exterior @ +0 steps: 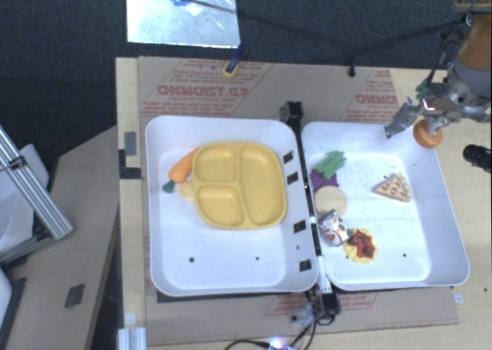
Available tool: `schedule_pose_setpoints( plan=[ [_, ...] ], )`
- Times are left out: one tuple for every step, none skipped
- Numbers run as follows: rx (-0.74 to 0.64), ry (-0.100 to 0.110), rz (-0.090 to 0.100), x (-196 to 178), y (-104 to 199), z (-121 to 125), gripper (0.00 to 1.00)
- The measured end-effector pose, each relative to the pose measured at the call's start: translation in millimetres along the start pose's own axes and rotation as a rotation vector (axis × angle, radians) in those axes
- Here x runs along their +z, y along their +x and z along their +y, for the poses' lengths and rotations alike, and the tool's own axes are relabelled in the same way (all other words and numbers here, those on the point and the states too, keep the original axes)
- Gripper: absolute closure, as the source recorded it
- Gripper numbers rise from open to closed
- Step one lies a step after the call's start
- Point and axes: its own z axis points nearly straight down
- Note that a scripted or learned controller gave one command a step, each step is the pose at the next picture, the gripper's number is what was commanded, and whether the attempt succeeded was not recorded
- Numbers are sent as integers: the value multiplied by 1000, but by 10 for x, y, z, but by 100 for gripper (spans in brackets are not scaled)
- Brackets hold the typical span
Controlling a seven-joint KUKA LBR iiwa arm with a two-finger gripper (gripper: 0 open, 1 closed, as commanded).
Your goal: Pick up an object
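The claw (419,119) hovers at the right bin's (442,187) far right corner, an orange ball (427,135) apparently between its fingers; the pizza slice (393,188) lies nearer the camera.

Robotics laboratory test bench. 2 shallow white bins (231,279) sit side by side on a cardboard sheet (200,87) printed with red lettering, laid over a plain bench. Aluminium framing (31,187) stands at the left edge of the frame; black cables (369,41) cross dark carpet at the top. A reflective square panel (184,2) lies at upper left. Toy food items, such as a plastic pizza slice (393,188), serve as test objects.
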Motion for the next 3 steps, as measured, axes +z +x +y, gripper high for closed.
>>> schedule_pose_setpoints(
  plan=[
    [-3, -13, -3, -82, 5, 26, 0],
    [-5, -9, -2, 536, 29, 73, 0],
    [-7, -9, -2, 1153, 79, 86, 0]
  ],
)
